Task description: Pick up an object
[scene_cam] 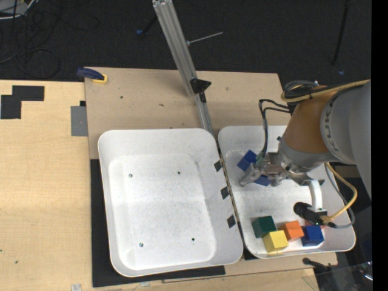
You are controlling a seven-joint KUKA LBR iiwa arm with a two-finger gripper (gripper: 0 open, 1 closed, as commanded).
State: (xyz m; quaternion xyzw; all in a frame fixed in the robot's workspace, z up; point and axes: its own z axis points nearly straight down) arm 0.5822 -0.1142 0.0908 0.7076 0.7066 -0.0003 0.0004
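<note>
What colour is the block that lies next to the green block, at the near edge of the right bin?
Yellow block, seen in the camera view.

Alu rail [182,53] slants over bench [145,99]; blue clamp [91,74] at bench corner.

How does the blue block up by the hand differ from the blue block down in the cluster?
The upper blue block lies alone, tilted, right beside the hand; the lower blue block sits near the right bin's front edge, touching the orange block. The upper one looks darker. Both are small cubes in one bin.
</note>
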